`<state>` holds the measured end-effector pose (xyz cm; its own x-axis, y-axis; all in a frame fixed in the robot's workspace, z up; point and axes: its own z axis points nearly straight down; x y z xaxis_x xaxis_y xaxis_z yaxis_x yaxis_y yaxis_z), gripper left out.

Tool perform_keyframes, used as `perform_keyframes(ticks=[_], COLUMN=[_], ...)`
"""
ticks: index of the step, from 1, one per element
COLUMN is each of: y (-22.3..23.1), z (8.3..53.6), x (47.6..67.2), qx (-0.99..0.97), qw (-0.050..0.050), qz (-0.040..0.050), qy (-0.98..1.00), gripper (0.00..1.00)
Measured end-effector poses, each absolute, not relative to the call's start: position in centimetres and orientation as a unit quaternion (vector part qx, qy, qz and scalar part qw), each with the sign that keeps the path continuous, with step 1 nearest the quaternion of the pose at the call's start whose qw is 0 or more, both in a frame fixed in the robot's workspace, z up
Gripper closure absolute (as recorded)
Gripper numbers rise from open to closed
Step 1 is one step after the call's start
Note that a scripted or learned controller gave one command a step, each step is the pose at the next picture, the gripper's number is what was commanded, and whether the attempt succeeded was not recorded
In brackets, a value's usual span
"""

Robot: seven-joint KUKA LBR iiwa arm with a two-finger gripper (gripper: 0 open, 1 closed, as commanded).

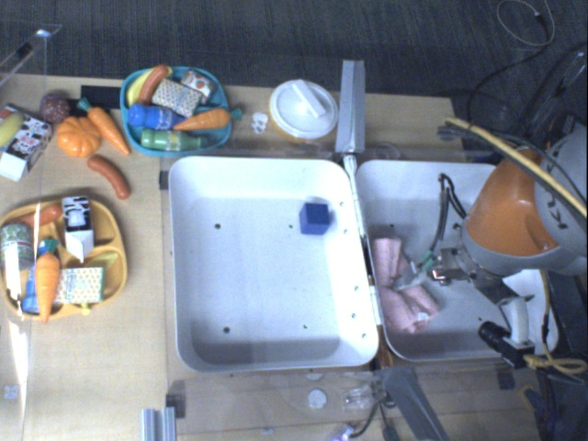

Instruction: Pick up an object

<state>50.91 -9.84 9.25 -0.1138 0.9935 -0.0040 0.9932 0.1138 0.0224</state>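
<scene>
the claw (pixel 430 270) is down in the right bin (pixel 459 177), touching or just over the pink cloth (pixel 397 288) bunched against that bin's left wall; whether it is spread or pressed together i cannot tell, since the arm (pixel 510 219) and cables crowd it. the cloth sits hard against the wall, probably why the claw comes at it from the open side, and that leaves little room for anything to slip between cloth and wall. across the shared rim, the left bin (pixel 266 333) holds one blue block (pixel 315 217) near its far right corner, with wide bare floor around it, an easier reach by my guess. along the bench's far edge sit a white lid (pixel 304 107) and a blue bowl of toy food (pixel 175 110), well apart from the arm
</scene>
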Motion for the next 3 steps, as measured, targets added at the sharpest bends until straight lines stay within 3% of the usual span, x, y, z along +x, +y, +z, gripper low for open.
perform_keyframes(ticks=[1,2,3], y=[-9.2,-8.8,-4.6], z=[9.3,10.4,18.5], x=[50.2,50.4,58.0], qx=[0.624,0.623,0.632], qw=[0.012,0.012,0.002], qz=[0.0065,0.0092,0.0014], qy=[0.781,0.782,0.775], gripper=[0.0,1.0,1.0])
